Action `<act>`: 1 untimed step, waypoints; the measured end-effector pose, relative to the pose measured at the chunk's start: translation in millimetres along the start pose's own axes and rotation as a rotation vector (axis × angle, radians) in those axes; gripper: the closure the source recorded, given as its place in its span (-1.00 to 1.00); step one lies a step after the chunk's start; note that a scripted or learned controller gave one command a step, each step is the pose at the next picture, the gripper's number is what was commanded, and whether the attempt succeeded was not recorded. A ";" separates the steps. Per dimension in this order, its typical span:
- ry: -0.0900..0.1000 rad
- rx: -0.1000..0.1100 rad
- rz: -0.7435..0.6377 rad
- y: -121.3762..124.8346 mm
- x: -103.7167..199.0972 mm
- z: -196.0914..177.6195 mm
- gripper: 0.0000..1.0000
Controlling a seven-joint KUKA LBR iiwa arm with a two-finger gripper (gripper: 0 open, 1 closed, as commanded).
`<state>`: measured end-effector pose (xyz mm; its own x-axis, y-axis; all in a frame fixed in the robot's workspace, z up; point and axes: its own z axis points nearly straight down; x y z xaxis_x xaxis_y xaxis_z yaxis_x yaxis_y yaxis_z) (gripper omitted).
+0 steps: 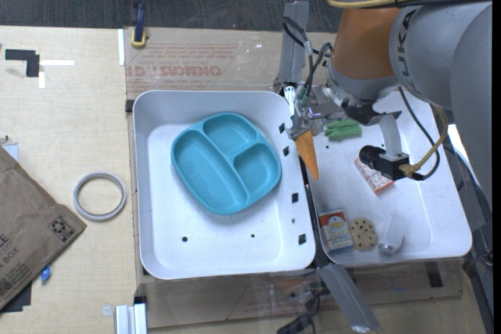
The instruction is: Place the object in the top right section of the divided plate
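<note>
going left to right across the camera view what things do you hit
cardboard box → tape ring → blue divided plate → orange carrot at the gripper → cookie

The divided plate (227,163) is turquoise and lies in a white bin (156,246); the worktop (63,113) is pale wood-coloured. An orange carrot (308,155), a green item (343,129) and a tan speckled cookie (362,232) show in the other white bin (438,242). The arm (446,35) is grey with an orange band (376,0).
</note>
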<state>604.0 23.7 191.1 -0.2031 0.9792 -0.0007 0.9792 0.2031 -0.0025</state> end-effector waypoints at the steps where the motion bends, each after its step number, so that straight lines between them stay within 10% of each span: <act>1: 0.001 0.002 0.158 -32.2 25.7 0.5 1.00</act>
<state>567.2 42.3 190.6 -0.0465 0.9989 -0.0005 0.9989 0.0465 -0.0045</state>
